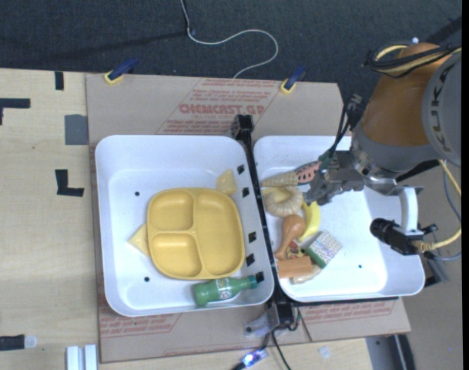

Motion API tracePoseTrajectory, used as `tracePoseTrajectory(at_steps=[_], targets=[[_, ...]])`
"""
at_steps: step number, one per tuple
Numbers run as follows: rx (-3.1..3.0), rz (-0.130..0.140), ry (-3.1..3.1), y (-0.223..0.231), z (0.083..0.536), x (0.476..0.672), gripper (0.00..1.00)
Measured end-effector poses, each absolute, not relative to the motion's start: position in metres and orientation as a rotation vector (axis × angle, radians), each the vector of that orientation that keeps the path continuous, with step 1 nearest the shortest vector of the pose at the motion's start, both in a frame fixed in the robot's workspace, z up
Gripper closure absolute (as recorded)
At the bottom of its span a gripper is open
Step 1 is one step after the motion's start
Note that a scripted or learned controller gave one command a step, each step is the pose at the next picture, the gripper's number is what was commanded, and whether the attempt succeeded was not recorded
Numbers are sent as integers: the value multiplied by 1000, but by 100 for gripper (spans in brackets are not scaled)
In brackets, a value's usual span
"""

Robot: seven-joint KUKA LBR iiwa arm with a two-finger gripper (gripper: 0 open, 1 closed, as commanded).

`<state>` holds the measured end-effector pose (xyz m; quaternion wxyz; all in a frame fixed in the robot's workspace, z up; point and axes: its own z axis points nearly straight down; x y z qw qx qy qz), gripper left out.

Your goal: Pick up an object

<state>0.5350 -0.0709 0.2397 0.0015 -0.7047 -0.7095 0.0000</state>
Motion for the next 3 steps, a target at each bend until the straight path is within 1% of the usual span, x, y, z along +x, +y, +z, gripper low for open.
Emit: tracePoseTrajectory(at_steps=[1, 2, 3], targets=[[-2213, 3, -2225, -25, 227, 534, 100], [-2217, 5, -2222, -3, 225, 522, 100], [-2216, 3, -2224, 15, 228, 525, 100]])
